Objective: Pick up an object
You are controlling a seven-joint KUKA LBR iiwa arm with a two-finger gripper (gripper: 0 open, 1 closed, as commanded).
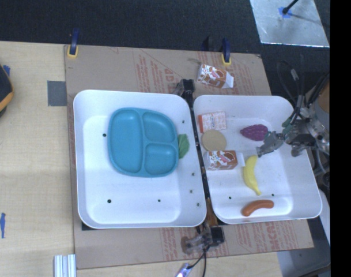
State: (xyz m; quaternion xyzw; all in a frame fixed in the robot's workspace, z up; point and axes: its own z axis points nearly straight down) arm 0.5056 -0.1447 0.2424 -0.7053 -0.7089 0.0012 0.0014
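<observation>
My gripper (266, 143) hangs over the right bin (302, 203), reaching in from the right, just right of the purple grapes (254, 132) and above the yellow banana (251, 175). Its fingers look open, with nothing between them. In the same bin lie a small orange-and-white packet (212, 121), a round tan cookie (214, 140), a second packet (222, 160) and a reddish sausage (257, 207) near the front wall.
The left bin (135, 206) holds a blue divided plate (143, 142) with a green item (183, 145) at its right edge. Another packet (215, 77) lies on the cardboard behind the bins. Cables and arm parts crowd the right edge (310, 131).
</observation>
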